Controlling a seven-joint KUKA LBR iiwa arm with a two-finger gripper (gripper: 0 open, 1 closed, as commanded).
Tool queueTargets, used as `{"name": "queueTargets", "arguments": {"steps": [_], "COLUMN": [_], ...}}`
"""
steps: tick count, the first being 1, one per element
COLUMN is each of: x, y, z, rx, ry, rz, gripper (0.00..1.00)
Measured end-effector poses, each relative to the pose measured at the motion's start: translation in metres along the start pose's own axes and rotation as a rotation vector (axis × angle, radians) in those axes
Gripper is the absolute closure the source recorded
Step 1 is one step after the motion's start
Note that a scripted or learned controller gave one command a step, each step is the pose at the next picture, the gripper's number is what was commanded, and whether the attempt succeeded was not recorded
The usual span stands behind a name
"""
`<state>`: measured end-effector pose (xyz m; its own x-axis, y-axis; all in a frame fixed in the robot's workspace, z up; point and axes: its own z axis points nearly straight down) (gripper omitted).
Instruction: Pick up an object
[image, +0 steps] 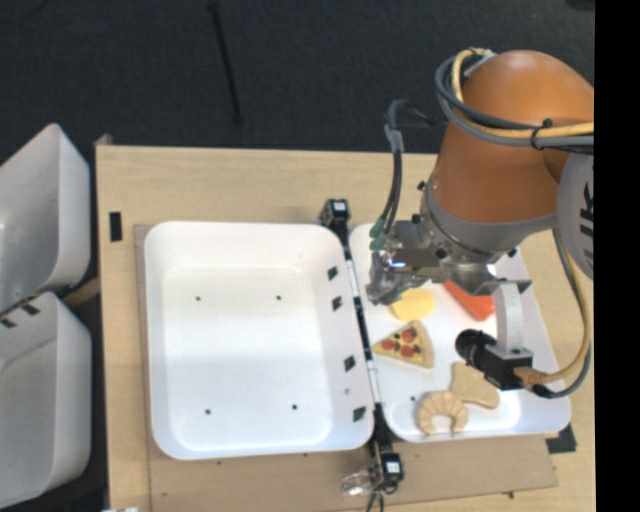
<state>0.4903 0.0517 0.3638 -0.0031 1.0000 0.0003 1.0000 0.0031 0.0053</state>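
The right bin (540, 415) holds several toy foods. A yellow cheese-like piece (416, 303) lies near its left wall, with a pizza slice (407, 343) just below it. A croissant (441, 412) and a tan cookie-like piece (474, 386) lie toward the front. An orange-red piece (470, 300) peeks out under the arm. My gripper (385, 282) hangs low over the bin's left side, right next to the yellow piece's upper left edge. The wrist's bulk hides how it meets the piece.
The left bin (250, 335) sits beside the right one, divided by a ridge with black clips (352, 320). A black cylindrical fitting (485, 355) with cable lies over the right bin. White shapes (35, 300) stand off the bench's left edge.
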Motion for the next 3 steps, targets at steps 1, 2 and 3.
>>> {"name": "queueTargets", "arguments": {"steps": [1, 2, 3], "x": [0.067, 0.074, 0.106], "y": [0.0, 0.001, 0.0], "z": [-0.033, -0.15, -0.139], "rx": [0.002, -0.01, 0.006], "ry": [0.002, 0.004, 0.0], "rz": [-0.005, -0.001, -0.002], "gripper": [1.0, 1.0, 1.0]}}
